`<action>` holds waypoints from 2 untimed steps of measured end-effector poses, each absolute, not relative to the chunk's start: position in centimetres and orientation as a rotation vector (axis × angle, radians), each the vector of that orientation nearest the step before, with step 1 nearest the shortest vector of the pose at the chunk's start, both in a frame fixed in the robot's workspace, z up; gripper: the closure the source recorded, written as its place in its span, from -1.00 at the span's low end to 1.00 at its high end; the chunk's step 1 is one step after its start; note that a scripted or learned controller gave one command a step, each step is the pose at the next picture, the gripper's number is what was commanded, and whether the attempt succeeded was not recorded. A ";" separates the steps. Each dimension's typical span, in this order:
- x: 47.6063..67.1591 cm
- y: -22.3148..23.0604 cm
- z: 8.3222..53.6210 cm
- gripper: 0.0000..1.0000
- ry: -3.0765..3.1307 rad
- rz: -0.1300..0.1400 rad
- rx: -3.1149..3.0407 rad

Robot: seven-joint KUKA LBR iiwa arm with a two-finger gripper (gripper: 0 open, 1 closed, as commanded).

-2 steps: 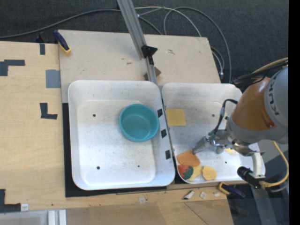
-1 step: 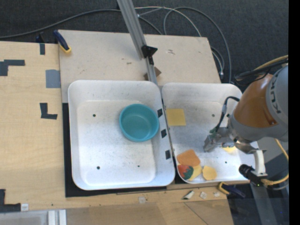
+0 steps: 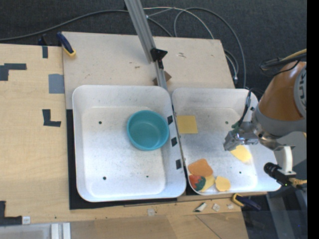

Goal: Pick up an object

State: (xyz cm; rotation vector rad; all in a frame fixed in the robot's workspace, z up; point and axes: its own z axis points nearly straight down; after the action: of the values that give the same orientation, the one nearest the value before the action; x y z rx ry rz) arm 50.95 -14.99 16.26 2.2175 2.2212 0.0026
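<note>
**Hovering right over the yellow piece**

Gripper [image 3: 234, 141] sits low in the right bin [image 3: 212, 96], touching the yellow piece [image 3: 242, 154] just below-right of it. Honestly can't tell its grip state. Teal bowl [image 3: 147, 129] is in the left bin [image 3: 89, 133].

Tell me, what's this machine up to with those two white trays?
A grey and orange robot arm reaches in from the right, and its gripper hangs low in the right bin, right beside a pale yellow piece. Whether it holds that piece can't be seen. The same bin also has a yellow square, an orange piece and a small yellow round. The left bin holds a teal bowl.
</note>
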 end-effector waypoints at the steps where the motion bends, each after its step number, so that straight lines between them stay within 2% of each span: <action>1: 50.5 -15.8 21.2 1.00 2.220 0.002 2.218; 2: 50.6 -15.8 26.5 1.00 2.220 0.003 2.216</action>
State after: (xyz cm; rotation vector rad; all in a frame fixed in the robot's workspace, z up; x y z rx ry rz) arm 50.60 -15.84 26.45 2.2160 2.2199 0.0033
